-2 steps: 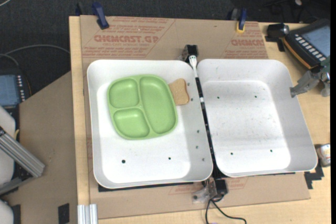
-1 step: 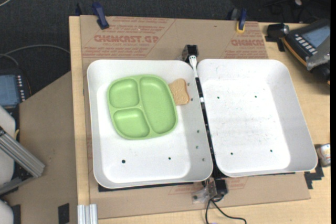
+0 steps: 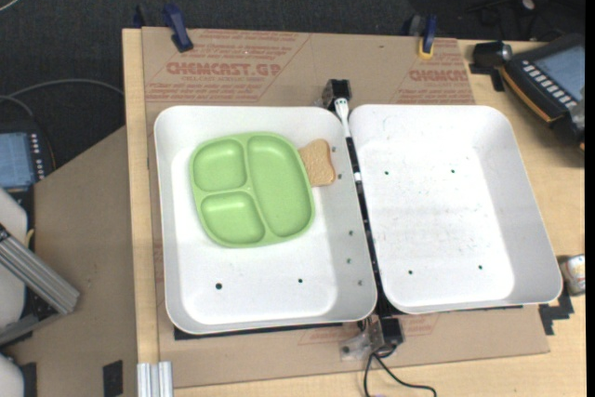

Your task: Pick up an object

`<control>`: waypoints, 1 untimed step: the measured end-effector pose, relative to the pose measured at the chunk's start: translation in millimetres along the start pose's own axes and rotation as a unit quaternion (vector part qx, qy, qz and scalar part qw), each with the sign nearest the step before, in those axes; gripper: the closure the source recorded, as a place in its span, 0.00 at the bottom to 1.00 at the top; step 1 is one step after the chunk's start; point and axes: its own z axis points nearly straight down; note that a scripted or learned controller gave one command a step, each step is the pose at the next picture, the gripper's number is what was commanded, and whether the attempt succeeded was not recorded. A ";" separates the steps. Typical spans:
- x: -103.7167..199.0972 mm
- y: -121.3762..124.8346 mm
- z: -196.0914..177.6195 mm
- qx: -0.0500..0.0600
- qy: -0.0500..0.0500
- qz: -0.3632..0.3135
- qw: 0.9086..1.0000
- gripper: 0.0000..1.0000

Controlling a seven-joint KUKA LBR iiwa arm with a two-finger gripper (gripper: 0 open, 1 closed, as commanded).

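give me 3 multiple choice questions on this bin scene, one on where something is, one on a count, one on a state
1. Where does the light green three-compartment plastic plate lie?
A. in the left white bin
B. in the right white bin
C. on the brown board outside the bins

2. How many compartments does the plate have?
A. two
B. three
C. five

3. How does the small tan cracker-like piece sit against the plate?
A. in the middle of a compartment
B. at the plate's right edge
C. far away in the other bin

Answers:
1. A, the plate rests on the left white bin.
2. B, one long section and two smaller ones show.
3. B, it lies against the upper right rim.
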 end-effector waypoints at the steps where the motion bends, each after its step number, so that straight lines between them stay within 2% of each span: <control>1: 25.5 -2.8 127.9 0.010 0.003 0.001 1.000 1.00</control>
